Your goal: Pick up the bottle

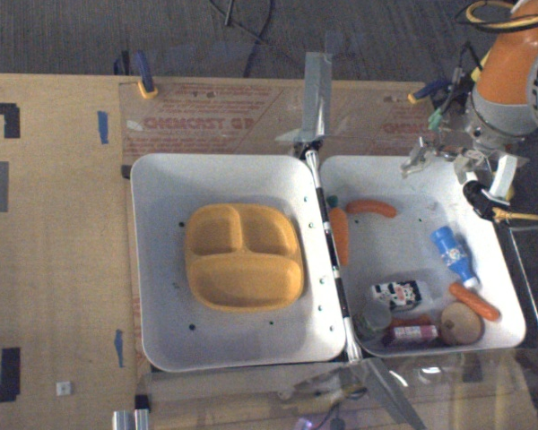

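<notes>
blurred clutter hides the right bin's near corner; gripper state unclear.

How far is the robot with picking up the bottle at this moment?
Nothing looks done yet. The blue bottle lies on the floor of the right bin, near its right wall, beside an orange sausage-shaped toy. The gripper hangs over the bin's upper right corner, apart from the bottle. Left to do: reach the bottle, close on it and lift it.
</notes>
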`<state>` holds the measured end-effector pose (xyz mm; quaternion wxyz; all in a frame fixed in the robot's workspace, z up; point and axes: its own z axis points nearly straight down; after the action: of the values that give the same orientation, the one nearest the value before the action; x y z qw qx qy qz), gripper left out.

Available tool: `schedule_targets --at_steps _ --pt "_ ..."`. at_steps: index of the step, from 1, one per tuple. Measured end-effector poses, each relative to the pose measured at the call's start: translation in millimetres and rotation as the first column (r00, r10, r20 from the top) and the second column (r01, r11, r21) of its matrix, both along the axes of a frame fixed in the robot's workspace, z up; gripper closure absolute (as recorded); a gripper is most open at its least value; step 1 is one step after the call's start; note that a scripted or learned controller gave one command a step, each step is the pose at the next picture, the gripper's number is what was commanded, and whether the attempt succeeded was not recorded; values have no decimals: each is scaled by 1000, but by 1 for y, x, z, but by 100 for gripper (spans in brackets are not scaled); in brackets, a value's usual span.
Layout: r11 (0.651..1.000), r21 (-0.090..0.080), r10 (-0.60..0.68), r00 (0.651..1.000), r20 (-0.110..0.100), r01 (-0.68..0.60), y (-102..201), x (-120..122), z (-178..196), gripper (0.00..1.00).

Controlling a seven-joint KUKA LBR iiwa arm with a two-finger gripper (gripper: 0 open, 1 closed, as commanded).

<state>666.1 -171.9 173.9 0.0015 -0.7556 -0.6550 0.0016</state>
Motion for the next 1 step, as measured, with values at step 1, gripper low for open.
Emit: schedule_targets --at_steps 1 --pt "1000 -2 22 1000 19 -22 -33 -42 -67 0"
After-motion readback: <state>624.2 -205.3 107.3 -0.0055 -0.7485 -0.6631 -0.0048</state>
